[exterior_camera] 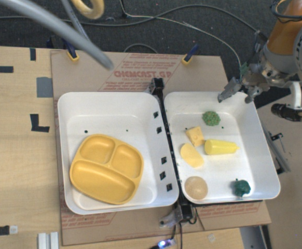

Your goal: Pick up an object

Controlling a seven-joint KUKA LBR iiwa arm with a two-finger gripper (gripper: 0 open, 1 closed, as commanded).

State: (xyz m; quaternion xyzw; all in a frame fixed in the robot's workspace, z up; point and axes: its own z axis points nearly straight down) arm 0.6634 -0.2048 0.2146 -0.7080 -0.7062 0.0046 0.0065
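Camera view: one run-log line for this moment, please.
gripper: open, nothing held, above right bin's far rim | nearest: green broccoli piece | left bin: yellow divided plate

A: Wide look at the setting now: a pale wooden bench [16,154] fills the left side, black angular marks dotted over it.

B: And a brown cardboard sheet [135,74] lies on top, red print showing near its far edge, a clamp [190,53] at each far corner.

A: Beyond the bench's far edge, dark grey carpet [203,25], thin cables [192,9] looping across it.

B: Light is even and soft, shadows faint.
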